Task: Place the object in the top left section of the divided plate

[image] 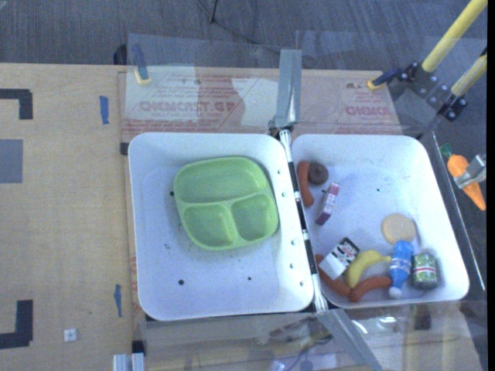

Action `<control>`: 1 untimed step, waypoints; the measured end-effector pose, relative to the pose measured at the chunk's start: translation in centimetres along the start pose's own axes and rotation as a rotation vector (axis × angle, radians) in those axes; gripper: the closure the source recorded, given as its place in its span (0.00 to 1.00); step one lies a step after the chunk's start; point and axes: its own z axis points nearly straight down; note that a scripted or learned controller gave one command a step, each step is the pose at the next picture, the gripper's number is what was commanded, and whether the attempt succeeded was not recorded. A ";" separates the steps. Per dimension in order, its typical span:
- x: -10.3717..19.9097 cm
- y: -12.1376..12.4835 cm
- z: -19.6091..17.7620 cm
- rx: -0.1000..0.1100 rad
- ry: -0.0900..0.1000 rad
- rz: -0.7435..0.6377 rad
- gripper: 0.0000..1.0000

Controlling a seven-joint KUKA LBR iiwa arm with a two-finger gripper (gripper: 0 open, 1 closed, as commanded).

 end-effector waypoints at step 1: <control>7.5 3.2 -0.5 0.001 0.002 -0.109 1.00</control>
